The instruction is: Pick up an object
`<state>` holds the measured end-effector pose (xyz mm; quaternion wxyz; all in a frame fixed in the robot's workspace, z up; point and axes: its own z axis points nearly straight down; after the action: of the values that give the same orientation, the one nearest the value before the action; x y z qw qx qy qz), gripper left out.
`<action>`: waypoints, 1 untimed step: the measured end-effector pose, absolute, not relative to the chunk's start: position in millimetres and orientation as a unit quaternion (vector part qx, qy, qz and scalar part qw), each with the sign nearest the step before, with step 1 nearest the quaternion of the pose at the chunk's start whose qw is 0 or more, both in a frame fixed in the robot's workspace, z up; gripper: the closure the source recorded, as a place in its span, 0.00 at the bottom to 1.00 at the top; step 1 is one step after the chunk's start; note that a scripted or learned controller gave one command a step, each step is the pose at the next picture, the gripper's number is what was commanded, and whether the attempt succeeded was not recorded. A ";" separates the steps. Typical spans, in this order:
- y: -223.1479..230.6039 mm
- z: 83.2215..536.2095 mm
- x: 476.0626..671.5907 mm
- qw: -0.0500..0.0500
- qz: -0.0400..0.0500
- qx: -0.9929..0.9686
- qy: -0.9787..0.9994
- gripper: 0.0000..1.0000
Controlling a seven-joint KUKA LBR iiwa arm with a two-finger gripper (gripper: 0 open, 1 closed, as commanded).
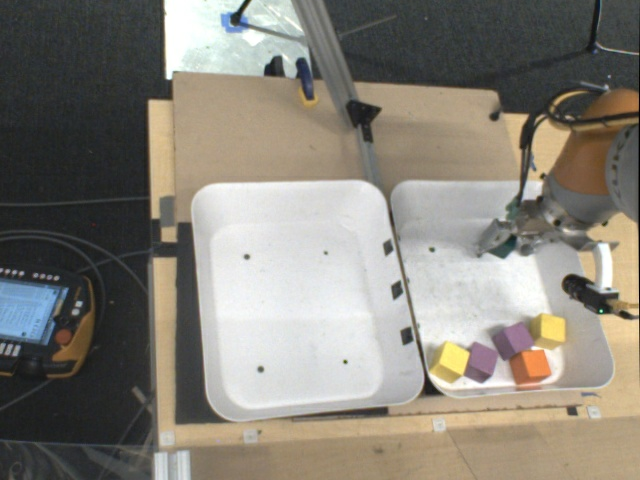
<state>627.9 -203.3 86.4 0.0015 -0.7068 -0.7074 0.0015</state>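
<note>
Light: bright, even, from overhead | Glare: white bins (300, 298) near washed out, pale floor patch (215, 13) at top overexposed | Shadows: soft, short, beside the blocks (500, 353) | Surround: dark floor dim | Focus: mildly soft throughout, coarse detail | Distortion: none evident at edges

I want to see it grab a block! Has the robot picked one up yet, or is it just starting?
Not yet. Nothing looks picked up: all five blocks lie at the near end of the right bin, two yellow, two purple, one orange. The end effector is over the far part of that bin, apart from the blocks. Left: reach a block, grip and lift.
</note>
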 end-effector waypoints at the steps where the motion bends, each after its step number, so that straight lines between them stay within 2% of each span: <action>1: -185.4 92.3 664.9 -0.003 -0.002 -0.705 -0.710 0.00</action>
<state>664.9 -185.4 92.3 -0.0028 -0.7045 -0.7097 -0.0023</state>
